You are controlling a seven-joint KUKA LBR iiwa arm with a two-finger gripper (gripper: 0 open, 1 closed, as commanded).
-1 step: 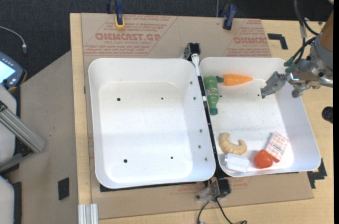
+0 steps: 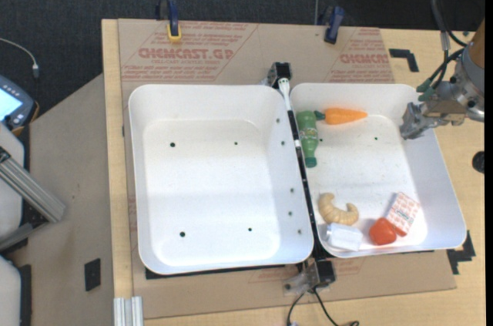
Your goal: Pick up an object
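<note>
From the fixed overhead camera, the grey metal hand (image 2: 414,120) sits at the right of the frame, over the upper right edge of the right shallow white plastic bin (image 2: 431,170). Nothing lies between its fingers, and whether they are spread or closed cannot be told at this size.

The nearest candidate for the pick is the orange tapered plastic carrot (image 2: 344,115). It lies in the upper part of the right bin, to the left of the hand and roughly level with it in the frame, with bare white bin floor between them. Its long axis runs left to right, thick end toward the left, point toward the hand. So my judgement is that a mostly leftward reach would meet it, with the fingers best set across its width.

Just left of the carrot, along the bin's left wall, is a green plastic bottle-shaped toy (image 2: 309,136), lying lengthwise top to bottom. In the lower part of the bin, well apart from the hand, sit a pale tan curved peanut-like piece (image 2: 338,210), a red rounded tomato-like toy (image 2: 383,232), a red-and-white patterned small packet (image 2: 404,212) and a flat white block (image 2: 344,236).
</note>
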